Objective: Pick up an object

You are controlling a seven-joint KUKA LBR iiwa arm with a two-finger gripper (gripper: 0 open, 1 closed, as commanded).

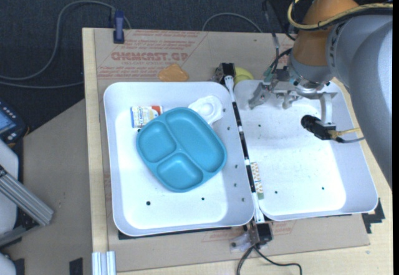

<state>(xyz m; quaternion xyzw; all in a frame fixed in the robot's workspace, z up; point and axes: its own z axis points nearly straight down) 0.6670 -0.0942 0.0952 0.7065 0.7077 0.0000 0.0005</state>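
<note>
Here the gripper (274, 100) hung over the far end of the right bin (312, 192), its two metal fingers (257, 98) spread apart with nothing between them. The grey arm (368, 55) came in from the right, its orange band (321, 24) just above the wrist. A black part (317, 126) of the wrist jutted out on the near side of the gripper.

Well to the left of the gripper, in the left bin (124, 192), lay a blue divided plate (181, 149): smooth plastic, rounded at the corners, with three compartments, lying flat and turned at a slant to the bin walls. At its far left edge a small white packet (144, 114) with blue and red print lay partly under the rim. At its far right edge, nearer the gripper, sat a white rounded object (206, 108), touching the plate.

Beyond the bins, just left of the gripper, a yellow object (242, 75) rested against the bin edge, and further left an orange piece (173, 73) lay on the board (156, 49)
</note>
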